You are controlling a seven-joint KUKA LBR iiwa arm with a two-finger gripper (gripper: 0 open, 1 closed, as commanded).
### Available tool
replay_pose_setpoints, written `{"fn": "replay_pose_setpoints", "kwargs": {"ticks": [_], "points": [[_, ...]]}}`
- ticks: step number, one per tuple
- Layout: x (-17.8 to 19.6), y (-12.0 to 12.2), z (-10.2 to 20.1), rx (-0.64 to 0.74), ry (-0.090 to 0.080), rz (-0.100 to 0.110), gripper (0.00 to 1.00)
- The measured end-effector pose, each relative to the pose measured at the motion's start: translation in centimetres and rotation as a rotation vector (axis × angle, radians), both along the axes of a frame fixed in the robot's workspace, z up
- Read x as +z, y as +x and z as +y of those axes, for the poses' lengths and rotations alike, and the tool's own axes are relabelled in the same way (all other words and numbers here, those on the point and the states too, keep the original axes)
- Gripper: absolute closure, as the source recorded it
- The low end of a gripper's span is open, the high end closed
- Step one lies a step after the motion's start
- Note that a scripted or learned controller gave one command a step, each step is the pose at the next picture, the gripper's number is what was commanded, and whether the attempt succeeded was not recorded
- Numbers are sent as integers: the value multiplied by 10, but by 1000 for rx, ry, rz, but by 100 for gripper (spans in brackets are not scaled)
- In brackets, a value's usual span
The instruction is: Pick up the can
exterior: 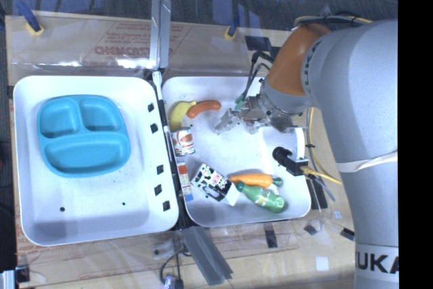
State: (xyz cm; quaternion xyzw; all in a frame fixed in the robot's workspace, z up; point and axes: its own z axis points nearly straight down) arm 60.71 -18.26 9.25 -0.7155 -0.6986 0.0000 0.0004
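The can (184,142) was seen standing against the left wall of the right bin (203,214), just below a banana (177,113) and a sausage (203,107). The gripper (229,122) was held over the bin's middle, well apart from the can, its fingers spread and nothing between them. A carrot (254,180) and a green bottle (264,197) lay near the front wall. A blue tray (82,132) lay in the left bin (40,230).

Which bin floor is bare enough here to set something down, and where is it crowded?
Bare floor: the left bin below and right of the blue tray, and the right bin's middle, between gripper and carrot. Crowded: around the can, banana, sausage, and bottle.
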Motion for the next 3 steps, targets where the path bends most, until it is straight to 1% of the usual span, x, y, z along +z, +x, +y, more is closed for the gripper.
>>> {"fn": "replay_pose_setpoints", "kwargs": {"ticks": [1, 2, 3], "points": [[-1, -17, -7, -1, 0, 3, 0], [-1, -22, -3, 6, 2, 5, 0], [160, -65, 19, 90, -1, 0, 0]]}}
